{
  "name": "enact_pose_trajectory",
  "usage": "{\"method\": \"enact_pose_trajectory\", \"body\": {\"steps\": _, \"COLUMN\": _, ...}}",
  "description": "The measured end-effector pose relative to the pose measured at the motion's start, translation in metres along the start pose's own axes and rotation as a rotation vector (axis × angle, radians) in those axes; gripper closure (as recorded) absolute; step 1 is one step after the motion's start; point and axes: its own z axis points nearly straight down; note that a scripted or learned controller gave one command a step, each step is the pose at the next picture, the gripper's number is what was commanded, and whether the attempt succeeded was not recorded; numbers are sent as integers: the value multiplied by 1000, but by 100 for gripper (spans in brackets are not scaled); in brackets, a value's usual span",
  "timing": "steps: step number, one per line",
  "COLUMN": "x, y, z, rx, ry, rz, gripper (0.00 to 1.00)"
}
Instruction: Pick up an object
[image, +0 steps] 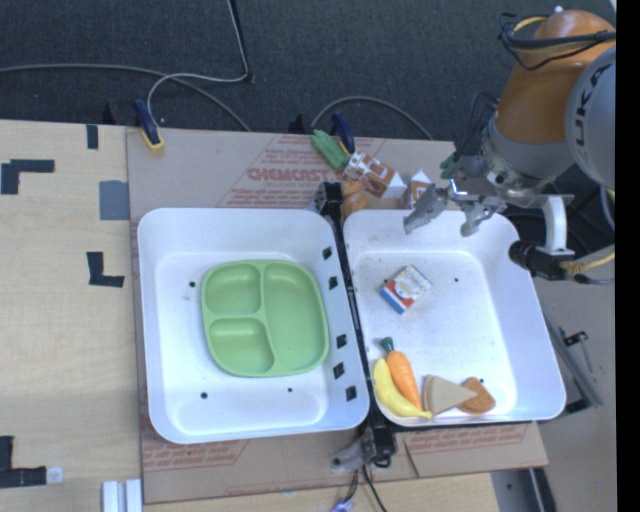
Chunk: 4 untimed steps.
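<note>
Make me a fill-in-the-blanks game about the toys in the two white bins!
1. The green plate lies in the ____ bin.
2. The carrot rests against the yellow ____.
3. The little box sits in the same bin as the carrot, nearer the ____ than the carrot is.
4. The gripper hangs over the right bin with its fingers ____.

Missing words: left; banana; gripper; open
</note>
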Motion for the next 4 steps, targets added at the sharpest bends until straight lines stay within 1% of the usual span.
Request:
{"method": "enact_pose_trajectory", "body": {"steps": 1, "x": -12, "y": 19, "z": 115, "rx": 6, "ry": 0, "rz": 2, "gripper": 0}}
{"method": "enact_pose_trajectory", "body": {"steps": 2, "x": -10, "y": 6, "z": 173, "rx": -13, "ry": -7, "rz": 1, "gripper": 0}}
{"method": "enact_pose_trajectory", "body": {"steps": 3, "x": -1, "y": 3, "z": 171, "rx": -20, "ry": -9, "rz": 2, "gripper": 0}}
{"method": "enact_pose_trajectory", "body": {"steps": 4, "x": -4, "y": 47, "z": 179, "rx": -1, "ry": -1, "rz": 0, "gripper": 0}}
